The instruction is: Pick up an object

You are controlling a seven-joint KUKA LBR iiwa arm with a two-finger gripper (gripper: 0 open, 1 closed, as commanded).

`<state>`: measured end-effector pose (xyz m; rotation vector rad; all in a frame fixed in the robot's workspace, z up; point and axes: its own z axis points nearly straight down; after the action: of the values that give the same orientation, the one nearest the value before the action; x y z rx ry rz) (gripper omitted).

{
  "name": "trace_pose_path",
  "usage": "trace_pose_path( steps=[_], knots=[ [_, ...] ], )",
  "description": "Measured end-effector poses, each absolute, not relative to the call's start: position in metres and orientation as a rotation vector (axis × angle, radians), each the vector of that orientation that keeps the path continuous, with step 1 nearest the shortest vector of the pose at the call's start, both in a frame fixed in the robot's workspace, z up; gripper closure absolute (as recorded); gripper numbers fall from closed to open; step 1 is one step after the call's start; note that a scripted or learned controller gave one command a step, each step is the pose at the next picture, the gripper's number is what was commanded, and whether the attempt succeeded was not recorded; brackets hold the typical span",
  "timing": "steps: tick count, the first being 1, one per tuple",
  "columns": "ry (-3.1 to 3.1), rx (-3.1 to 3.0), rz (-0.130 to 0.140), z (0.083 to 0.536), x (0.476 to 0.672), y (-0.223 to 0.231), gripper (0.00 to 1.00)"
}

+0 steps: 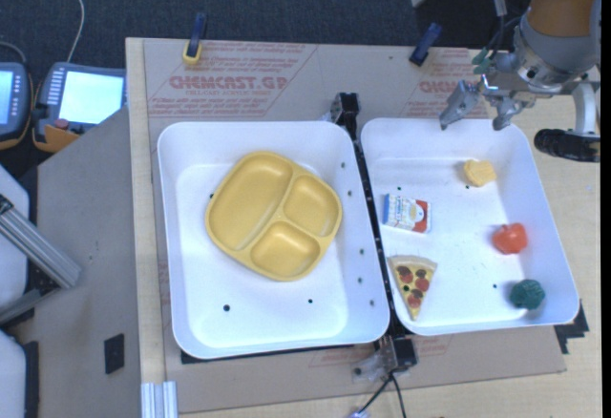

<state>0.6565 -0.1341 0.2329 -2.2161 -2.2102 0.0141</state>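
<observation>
My gripper (pixel 474 113) hangs above the far edge of the right bin (pixel 539 179), fingers spread open with nothing between them. Below it in the right bin lie a small yellow piece (pixel 479 173), a white milk carton (pixel 406 213), a red tomato (pixel 510 239), a pizza slice (pixel 414 282) and a dark green broccoli piece (pixel 526 294). The yellow piece is the nearest to the gripper, a little toward the front of it.
The left bin (pixel 181 216) holds a yellow divided plate (pixel 274 215). A black clamp (pixel 345 107) sits between the bins at the far side. Blue clips (pixel 195 36) hold the cardboard sheet. A tablet (pixel 84 96) lies off the bench at the left.
</observation>
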Motion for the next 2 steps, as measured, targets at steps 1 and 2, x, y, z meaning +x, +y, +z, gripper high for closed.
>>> trace_pose_path(
  steps=[1, 2],
  knots=[
    [-2.221, -2.221, 0.001, 0.241, 0.659, -0.134, 0.00],
    [-2.218, -2.218, 0.006, 0.198, 0.661, -0.135, 0.00]
  ],
)
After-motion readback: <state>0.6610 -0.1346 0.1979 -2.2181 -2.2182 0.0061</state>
